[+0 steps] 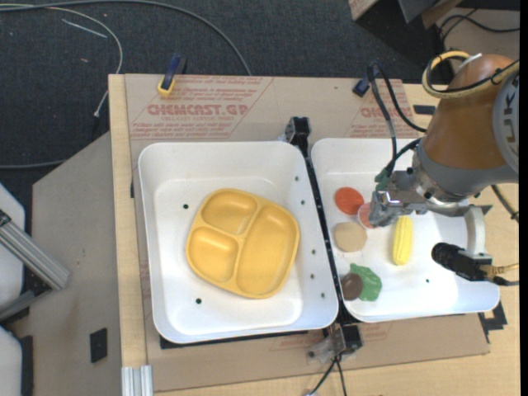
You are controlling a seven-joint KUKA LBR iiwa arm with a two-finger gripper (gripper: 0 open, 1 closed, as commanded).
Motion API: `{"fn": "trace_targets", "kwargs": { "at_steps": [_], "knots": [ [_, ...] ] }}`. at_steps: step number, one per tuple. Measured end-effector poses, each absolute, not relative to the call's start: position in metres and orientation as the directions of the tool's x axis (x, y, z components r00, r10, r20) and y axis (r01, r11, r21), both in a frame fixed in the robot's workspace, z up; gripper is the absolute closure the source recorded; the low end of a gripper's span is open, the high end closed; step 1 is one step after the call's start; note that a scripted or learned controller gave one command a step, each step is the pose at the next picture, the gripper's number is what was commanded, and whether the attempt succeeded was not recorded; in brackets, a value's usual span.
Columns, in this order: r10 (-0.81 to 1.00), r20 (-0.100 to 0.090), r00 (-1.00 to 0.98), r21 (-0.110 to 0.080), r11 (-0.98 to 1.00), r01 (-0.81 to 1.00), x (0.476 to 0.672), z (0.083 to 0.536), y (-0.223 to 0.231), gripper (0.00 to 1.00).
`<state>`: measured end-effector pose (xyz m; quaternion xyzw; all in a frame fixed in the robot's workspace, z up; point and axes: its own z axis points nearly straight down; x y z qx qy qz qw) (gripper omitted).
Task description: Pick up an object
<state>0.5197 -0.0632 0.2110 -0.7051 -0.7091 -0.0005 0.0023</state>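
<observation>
Left bin (157,221) carried the yellow divided plate (242,242), lying flat and well apart from the arm. Not a candidate from this pose.

Right bin (462,299) held the pickables, left to right: brown piece (352,285) touching the green leafy piece (368,280) near the front, tan round piece (350,237), red round piece (348,198) behind it, corn cob (402,240) upright-ish in view just right of the tan one.

Gripper (381,211) sat low among the red piece, tan piece and corn, with a pinkish item just beside it that I couldn't identify. Couldn't tell the claw's state; the wrist body covered it. Nothing was visibly held.

Risks, as I judged them:
- Three items crowded the tool tip, so a descent could land between them and close on nothing, or nudge two at once.
- Corn is rounded and could roll out of a pinch.
- Red and tan pieces look low and flat, so a pinch might skate over them.
- The divider wall was near; a leftward correction could clip it.

Hard to read: the arm (466,114) hid the right bin's back area, and the black part (458,260) right of the corn was unclear.
</observation>
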Motion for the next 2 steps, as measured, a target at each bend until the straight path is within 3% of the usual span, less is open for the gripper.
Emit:
{"fn": "trace_targets", "kwargs": {
  "at_steps": [2],
  "knots": [
    [1.0,0.003,-0.007,0.001,0.007,1.0,0.529,0.214,0.046,1.0]
  ]
}}
